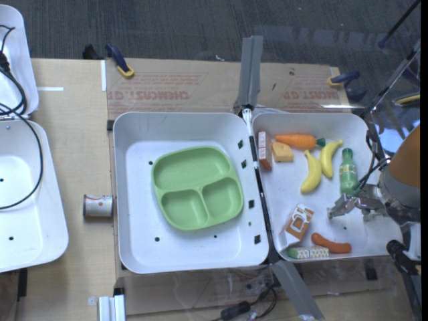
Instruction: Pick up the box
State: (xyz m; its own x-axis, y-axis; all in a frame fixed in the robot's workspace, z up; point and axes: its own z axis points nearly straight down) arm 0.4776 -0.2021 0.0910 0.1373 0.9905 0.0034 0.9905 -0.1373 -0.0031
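Note:
The box (299, 221) is small, orange and white, and lies flat in the right bin (361, 122) near its front left. My gripper (342, 209) reaches in from the right edge and hovers low over the bin floor, a short way to the right of the box. A strip of bare white floor separates the two, and nothing is between them. The arm's orange band (409, 166) is above the gripper at the far right.
The right bin also holds a carrot (295, 140), a cheese wedge (282, 152), two bananas (311, 172), a green bottle (347, 171), a red sausage (331, 245), a small packet (309, 253) and a slim red carton (262, 150). The left bin (134, 199) holds a green divided plate (197, 186).

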